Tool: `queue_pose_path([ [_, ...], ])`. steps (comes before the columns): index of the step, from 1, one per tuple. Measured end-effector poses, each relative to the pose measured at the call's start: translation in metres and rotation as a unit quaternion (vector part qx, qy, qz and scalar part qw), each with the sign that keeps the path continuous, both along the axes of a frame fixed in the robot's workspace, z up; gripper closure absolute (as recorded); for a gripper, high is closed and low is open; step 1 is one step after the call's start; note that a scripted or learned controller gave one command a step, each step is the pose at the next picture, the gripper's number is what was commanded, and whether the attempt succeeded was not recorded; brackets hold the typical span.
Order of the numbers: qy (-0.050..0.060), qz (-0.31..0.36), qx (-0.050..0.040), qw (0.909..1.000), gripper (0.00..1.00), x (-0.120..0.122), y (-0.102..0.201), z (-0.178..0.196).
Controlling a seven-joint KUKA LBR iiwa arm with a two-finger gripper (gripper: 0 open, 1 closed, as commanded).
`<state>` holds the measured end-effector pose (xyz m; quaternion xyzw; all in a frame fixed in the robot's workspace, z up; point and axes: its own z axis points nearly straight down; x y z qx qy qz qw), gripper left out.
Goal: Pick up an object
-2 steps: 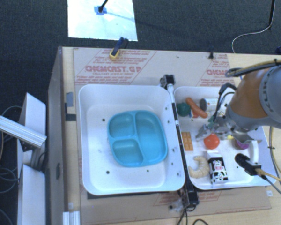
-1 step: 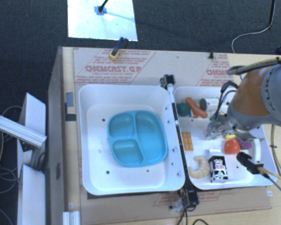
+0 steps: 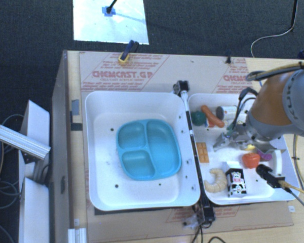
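Gripper (image 3: 228,138) is hovering low in the right bin (image 3: 279,194); jaw state cannot be told. Crowding it: orange carrot (image 3: 213,116), green ball (image 3: 198,118), red-orange tomato (image 3: 251,160), croissant (image 3: 215,180). Blue plate (image 3: 148,150) is occupying the left bin (image 3: 101,110).

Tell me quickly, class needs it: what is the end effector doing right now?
End effector: low in the right bin, open or closed cannot be told, nothing seen held.
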<state>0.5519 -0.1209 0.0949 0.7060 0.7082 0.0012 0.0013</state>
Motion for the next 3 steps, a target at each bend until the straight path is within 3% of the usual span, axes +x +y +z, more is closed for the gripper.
queue_pose_path([
  [1, 0.000, 0.000, 0.0001, 1.0000, 0.00, 0.077, 0.014, -0.010],
  [2, 0.031, -0.005, -0.0035, 0.9995, 0.00, 0.104, 0.024, -0.015],
  [3, 0.033, -0.002, -0.0036, 0.9995, 1.00, 0.104, 0.025, -0.005],
])
